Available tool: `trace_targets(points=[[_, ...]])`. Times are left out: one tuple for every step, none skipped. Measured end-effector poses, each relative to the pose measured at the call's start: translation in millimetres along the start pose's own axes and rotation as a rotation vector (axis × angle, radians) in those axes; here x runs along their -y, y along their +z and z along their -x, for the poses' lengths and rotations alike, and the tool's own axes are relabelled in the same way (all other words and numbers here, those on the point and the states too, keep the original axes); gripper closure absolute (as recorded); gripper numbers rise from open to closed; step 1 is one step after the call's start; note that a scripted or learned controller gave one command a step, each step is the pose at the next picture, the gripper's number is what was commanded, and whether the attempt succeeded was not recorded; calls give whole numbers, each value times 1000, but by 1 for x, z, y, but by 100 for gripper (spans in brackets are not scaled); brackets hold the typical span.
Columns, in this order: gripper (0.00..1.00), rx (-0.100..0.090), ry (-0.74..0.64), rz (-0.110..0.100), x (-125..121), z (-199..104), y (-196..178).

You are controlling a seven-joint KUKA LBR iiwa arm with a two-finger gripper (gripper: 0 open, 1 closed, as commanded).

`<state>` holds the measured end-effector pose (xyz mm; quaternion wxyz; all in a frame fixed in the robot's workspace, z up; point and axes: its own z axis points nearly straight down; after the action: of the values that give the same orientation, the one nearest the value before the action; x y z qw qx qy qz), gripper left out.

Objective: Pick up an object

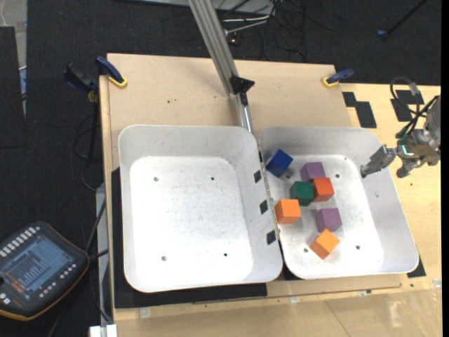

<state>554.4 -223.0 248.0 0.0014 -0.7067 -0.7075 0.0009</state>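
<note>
while pincer (390,161) hangs right, blocks (309,196) left

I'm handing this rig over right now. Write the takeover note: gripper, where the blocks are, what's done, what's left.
Gripper: at the right bin's right rim, nothing seen between its fingers.
Blocks, all in the right bin: blue block, two purple blocks, green block, three orange blocks.
Done: nothing picked yet.
Left: reach in, grasp one block, lift.
</note>
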Motion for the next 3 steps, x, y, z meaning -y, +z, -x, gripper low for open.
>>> trace_targets(points=[[0, 1, -1, 3, -1, 0, -2], [0, -1, 2, -3, 1, -1, 62], [0, 0, 0, -1, -3, -6, 108]])
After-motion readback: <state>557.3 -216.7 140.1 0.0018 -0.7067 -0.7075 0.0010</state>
